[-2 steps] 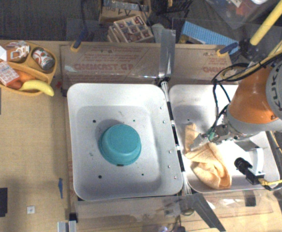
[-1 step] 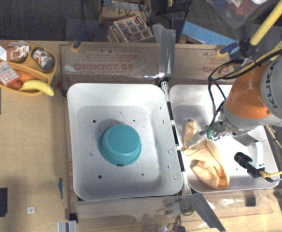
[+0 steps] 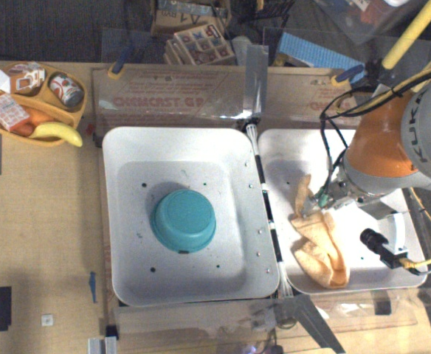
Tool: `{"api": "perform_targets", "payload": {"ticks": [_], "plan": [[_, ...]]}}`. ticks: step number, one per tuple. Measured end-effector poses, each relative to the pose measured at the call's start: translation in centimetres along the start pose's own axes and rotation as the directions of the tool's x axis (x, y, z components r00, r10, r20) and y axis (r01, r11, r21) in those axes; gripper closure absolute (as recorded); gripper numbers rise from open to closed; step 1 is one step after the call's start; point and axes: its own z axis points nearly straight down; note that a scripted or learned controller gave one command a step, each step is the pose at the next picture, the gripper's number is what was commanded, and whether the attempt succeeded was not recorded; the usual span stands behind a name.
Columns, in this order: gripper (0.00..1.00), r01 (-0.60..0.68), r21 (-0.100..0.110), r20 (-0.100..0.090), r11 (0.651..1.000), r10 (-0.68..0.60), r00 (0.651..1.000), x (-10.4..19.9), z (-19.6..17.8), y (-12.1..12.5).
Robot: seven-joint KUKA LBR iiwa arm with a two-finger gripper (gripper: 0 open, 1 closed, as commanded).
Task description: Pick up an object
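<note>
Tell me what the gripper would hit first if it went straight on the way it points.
Most likely the tan cloth in the right bin: the gripper points down-left at its raised upper fold and looks nearly on it. Height is hard to judge from this view.

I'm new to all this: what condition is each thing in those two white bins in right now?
Teal round plastic bowl: upside down, in the left white bin.
Tan crumpled cloth: bunched in a heap, in the right white bin.
Two-finger gripper: down at the cloth's upper end.
</note>
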Motion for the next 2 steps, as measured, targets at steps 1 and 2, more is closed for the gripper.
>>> {"api": "perform_targets", "payload": {"ticks": [1, 2], "plan": [[0.0, 0.0, 0.0, 0.0, 1.0, 0.0, 1.0, 0.0, 0.0, 0.0], [0.0, -0.072, 0.007, -0.003, 0.997, 0.072, 0.997, -1.1, 1.1, 2.4]]}}
